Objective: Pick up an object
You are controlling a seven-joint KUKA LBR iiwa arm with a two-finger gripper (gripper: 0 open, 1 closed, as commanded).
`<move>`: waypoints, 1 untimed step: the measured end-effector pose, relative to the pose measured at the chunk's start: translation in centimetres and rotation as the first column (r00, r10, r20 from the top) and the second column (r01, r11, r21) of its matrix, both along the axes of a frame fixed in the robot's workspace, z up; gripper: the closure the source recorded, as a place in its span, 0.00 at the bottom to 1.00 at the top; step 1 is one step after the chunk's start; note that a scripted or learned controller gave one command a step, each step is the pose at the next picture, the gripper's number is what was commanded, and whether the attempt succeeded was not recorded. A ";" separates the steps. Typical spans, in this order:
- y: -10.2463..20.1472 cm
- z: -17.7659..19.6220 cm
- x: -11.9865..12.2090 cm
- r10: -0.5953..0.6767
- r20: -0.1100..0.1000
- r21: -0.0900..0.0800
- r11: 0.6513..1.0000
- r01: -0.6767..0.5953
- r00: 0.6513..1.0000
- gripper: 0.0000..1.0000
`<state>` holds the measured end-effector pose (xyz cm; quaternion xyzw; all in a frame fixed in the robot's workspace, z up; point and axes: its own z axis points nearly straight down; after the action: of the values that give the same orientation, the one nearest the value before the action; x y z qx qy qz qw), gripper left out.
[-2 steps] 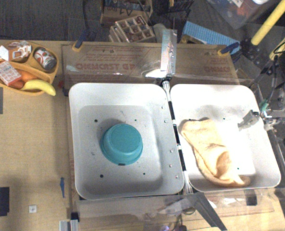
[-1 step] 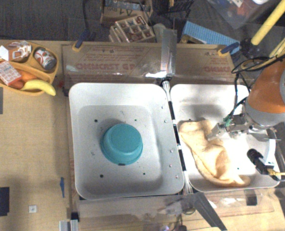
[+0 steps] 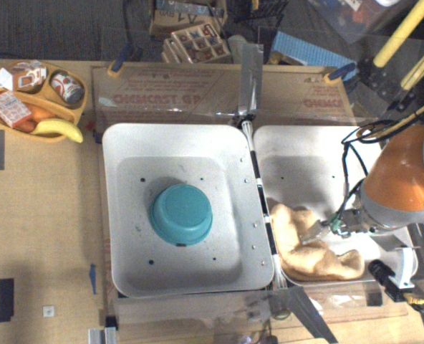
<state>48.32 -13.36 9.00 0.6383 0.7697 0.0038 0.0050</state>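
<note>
- My fingers (image 3: 314, 232) are down on the soft tan toy (image 3: 305, 249) in the right bin (image 3: 298, 149).
- I cannot tell if they are open or closed.
- Nothing is lifted yet.

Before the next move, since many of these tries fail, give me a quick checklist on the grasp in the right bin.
1. Target in reach: the tan soft toy lies in the right bin, near its front left corner. Ok.
2. Gripper position: the gripper is down at the toy. Ok.
3. Toy between the jaws: cannot tell.
4. Toy clear of the bin wall: it lies against the left wall. Not ok.
5. Other object out of the way: the teal bowl sits upside down in the left bin. Ok.
</note>
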 end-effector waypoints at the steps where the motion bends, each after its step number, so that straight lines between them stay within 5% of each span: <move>1: 3.3 0.0 4.3 -0.025 0.003 -0.001 1.000 0.025 1.000 0.00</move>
<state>52.65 -10.07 9.04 0.6480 0.7616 0.0041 0.0066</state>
